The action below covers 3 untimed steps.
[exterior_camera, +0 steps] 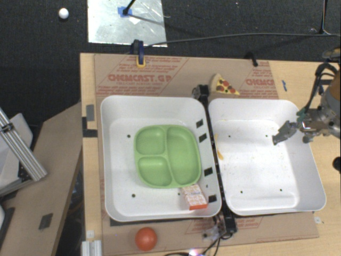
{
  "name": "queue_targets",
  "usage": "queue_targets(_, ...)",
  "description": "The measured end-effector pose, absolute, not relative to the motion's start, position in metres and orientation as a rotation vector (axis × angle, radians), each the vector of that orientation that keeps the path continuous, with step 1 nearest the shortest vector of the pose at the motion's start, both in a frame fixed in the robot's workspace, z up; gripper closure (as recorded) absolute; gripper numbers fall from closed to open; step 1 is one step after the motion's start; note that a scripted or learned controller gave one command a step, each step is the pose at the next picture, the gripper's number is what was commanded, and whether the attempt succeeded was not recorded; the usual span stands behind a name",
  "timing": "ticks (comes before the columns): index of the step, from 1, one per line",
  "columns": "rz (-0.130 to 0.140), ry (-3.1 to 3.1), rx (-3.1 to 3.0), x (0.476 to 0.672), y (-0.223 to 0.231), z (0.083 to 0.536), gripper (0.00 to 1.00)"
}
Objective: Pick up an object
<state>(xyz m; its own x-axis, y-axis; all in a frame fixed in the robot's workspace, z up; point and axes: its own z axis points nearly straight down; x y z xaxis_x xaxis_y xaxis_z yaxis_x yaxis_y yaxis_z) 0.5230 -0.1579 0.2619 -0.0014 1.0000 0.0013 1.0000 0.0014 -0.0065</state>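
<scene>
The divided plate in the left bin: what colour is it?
Light green; the divided plate shows clearly in the camera view.

Bright, even overhead light; soft shadows w/ little contrast. Glare on foil sheet point(127, 14) at top. White bins point(266, 116) nearly blown out. Slightly soft focus overall.

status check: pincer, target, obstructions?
Pincer over right bin, nothing seen between its fingers. Green tray and small carton in left bin, untouched. Nothing blocking them.

Right bin point(266, 196) floor open – plate point(168, 156), carton point(194, 197) crowd left bin point(114, 143).
</scene>
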Motion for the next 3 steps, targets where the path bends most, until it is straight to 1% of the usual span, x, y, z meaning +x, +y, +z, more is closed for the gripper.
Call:
queue_targets(1, -0.002, -2.227, -2.219, 0.525, -0.158, 0.266, 0.00)
queue_targets(2, 0.001, -2.222, -2.218, 0.518, -0.152, 0.219, 0.00)
queue_targets(3, 0.002, -2.221, -2.219, 0.515, -0.158, 0.174, 0.00)
